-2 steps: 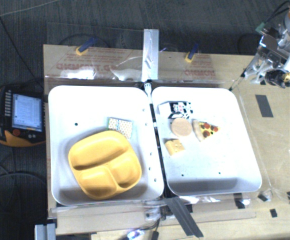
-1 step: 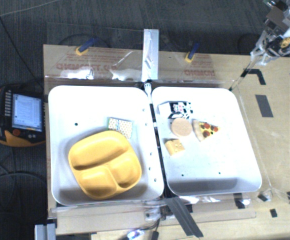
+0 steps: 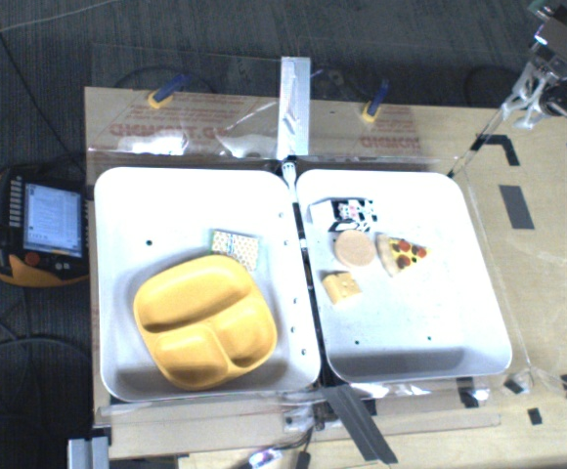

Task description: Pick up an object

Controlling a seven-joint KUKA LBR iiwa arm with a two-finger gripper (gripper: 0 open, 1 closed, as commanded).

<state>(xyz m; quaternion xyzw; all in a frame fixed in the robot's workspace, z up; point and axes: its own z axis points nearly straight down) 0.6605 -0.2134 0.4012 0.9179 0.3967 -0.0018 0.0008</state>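
The arm is way off in the top right corner, well clear of both bins. What I can make out is some pale metal gripper (image 3: 545,62) parts hanging up there past the worktop (image 3: 528,291) edge, too small and cut off to tell if it's spread or pressed together, so can't say. Nothing between it that I can see.

The right bin (image 3: 459,340) has the small stuff bunched near its upper left: a black-and-white card (image 3: 354,212), a tan disc (image 3: 355,250) just below it, a pizza slice (image 3: 402,254) just beside the disc on the right, and a cheese chunk (image 3: 340,287) under the disc.

The left bin (image 3: 127,213) has a big yellow tray (image 3: 204,319) with compartments, sitting tilted toward the bottom, and a little patterned square (image 3: 237,246) touching its top edge.

An orange-cased pendant (image 3: 41,225) sits on the floor to the left.
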